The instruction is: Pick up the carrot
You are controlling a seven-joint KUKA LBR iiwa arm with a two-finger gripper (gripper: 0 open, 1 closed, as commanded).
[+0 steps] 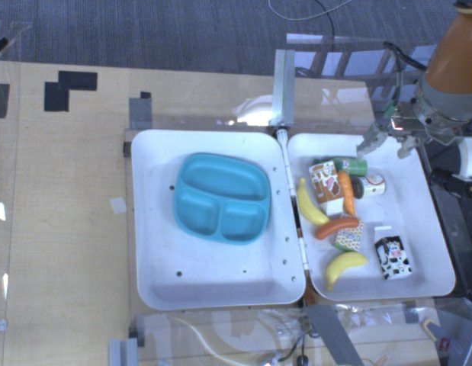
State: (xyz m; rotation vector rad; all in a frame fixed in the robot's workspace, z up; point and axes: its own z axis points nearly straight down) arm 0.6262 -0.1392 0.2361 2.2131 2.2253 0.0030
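The carrot [347, 192] is a short orange piece lying upright in the pile in the right bin [430, 204], wedged between a small printed carton [323, 184] and a white can [374, 185]. My gripper [389, 142] hangs over the back of the right bin, up and to the right of the carrot and apart from it. Its two fingers [370, 140] stand spread open with nothing between them.
A green bottle [350, 166] lies just behind the carrot. A sausage [336, 227], two bananas [310, 203] [345, 265], a patterned wedge [348, 239] and a cow-print carton [393, 257] share the right bin. A blue divided tray [220, 197] sits in the left bin [155, 227].
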